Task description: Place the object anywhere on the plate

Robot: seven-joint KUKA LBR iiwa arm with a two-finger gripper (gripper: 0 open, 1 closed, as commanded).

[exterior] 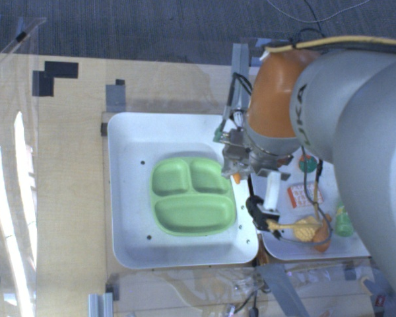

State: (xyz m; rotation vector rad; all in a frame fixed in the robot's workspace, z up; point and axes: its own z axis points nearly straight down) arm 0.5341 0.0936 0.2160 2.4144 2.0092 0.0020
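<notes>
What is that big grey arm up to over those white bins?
The arm's gripper hangs at the right edge of the green plate in the left bin, with something small and orange at its tip; whether it is actually gripped is unclear. Other small items lie in the right bin.

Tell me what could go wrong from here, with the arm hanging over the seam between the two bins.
1. The gripper sits at the right edge of the green plate; a release here could land on the bin wall instead.
2. A small orange bit shows at the gripper, but a firm grasp isn't clear, so it might slip early.
3. Loose cables hang over the right bin's toys and could snag.
</notes>
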